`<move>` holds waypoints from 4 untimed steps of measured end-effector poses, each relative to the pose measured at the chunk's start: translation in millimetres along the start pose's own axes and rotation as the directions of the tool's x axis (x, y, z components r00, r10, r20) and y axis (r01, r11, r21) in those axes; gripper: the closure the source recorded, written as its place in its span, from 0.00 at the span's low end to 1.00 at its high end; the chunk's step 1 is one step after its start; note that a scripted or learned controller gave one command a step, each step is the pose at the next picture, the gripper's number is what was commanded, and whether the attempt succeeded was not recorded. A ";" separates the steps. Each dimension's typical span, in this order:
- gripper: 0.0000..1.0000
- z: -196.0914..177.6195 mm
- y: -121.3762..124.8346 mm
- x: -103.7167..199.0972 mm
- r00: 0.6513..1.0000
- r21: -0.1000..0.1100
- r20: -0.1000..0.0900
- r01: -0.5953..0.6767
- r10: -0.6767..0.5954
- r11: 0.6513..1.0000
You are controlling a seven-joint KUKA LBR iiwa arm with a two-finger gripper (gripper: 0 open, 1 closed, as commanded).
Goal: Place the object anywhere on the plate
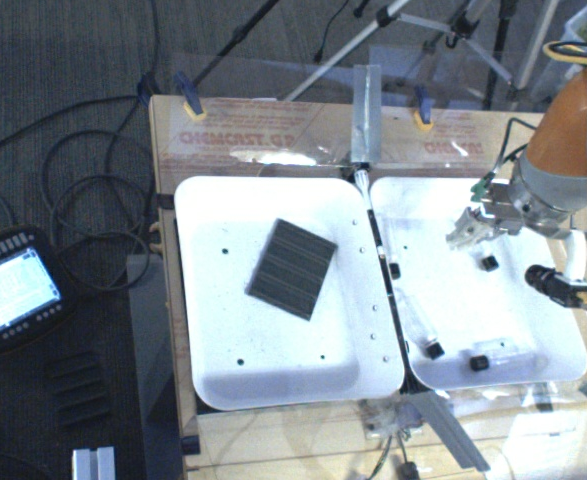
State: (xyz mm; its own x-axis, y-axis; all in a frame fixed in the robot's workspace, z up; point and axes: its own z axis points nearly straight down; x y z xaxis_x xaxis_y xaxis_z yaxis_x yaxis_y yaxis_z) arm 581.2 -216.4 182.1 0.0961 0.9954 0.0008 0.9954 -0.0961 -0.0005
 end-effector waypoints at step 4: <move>1.00 -0.1 59.7 197.0 0.291 0.001 0.004 -0.957 0.957 0.291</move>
State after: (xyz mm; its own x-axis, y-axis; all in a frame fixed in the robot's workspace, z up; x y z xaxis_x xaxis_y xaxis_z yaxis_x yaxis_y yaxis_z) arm 659.6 -26.1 182.3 0.9803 0.1975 -0.0041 0.1975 -0.9803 -0.0018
